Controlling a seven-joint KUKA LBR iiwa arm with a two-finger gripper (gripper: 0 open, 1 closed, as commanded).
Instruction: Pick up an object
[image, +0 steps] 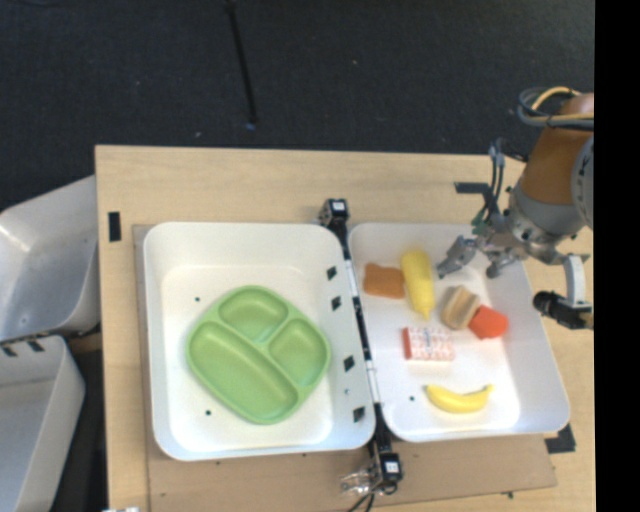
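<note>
Hovering over the right bin (530, 400) near its upper-right corner, gripper (478, 255) has fingers spread with nothing between them, above the objects in that bin: yellow cob (418, 281), orange block (383, 281), red cube (489, 322), banana (459, 398).

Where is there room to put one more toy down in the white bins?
Left bin: bare white floor all round the green tray, widest along the top and bottom edges. Right bin: bare floor at the lower right, past the banana, and at the lower left. It is crowded in the middle, where the yellow corn, orange block and red-and-white box sit close.
</note>
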